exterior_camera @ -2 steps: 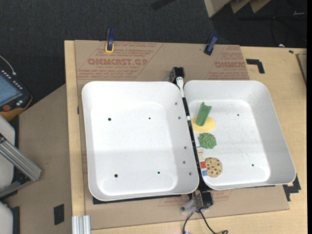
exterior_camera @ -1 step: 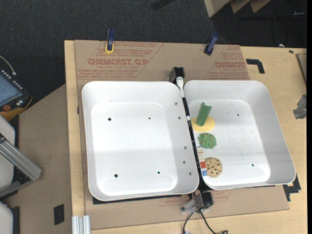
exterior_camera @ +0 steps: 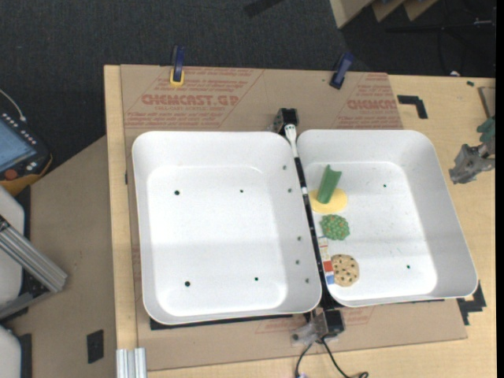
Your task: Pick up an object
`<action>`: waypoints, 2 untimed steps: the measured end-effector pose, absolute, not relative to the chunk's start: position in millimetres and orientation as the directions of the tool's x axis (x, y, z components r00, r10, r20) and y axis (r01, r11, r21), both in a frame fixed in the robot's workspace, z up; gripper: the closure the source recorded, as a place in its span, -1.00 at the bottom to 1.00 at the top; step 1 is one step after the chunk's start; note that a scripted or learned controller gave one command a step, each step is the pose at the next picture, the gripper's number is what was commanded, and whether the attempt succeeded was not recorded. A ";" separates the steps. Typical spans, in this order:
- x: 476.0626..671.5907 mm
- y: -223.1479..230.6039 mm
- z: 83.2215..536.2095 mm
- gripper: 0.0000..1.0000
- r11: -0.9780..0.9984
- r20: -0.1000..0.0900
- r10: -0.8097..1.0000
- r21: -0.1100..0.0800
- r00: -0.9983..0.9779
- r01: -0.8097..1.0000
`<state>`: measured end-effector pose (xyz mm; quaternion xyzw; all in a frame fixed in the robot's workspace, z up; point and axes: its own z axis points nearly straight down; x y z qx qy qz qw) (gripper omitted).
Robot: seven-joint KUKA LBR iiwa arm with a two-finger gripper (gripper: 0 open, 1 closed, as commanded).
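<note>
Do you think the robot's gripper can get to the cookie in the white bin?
Probably yes. The cookie lies uncovered in the right bin, nothing on top of it. But it sits close to the bin's left wall, beside a small box, so closing on it may be awkward. The gripper waits at the right edge.

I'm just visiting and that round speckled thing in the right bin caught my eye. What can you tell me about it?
The cookie is a small tan disc dotted with dark spots, like a toy chocolate-chip biscuit. It lies flat near the front left corner of the right bin, close to the wall. A small red, white and blue item sits against its left edge. A green ball lies just behind, apart from it.
</note>
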<state>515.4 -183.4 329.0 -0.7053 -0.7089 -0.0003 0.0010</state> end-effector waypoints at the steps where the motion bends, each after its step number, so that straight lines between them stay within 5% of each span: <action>1: 478.0 -227.2 416.0 1.00 -0.005 -0.006 1.000 0.010 0.005 1.000; 2: 496.3 -222.8 288.1 1.00 0.000 0.004 1.000 -0.010 0.000 1.000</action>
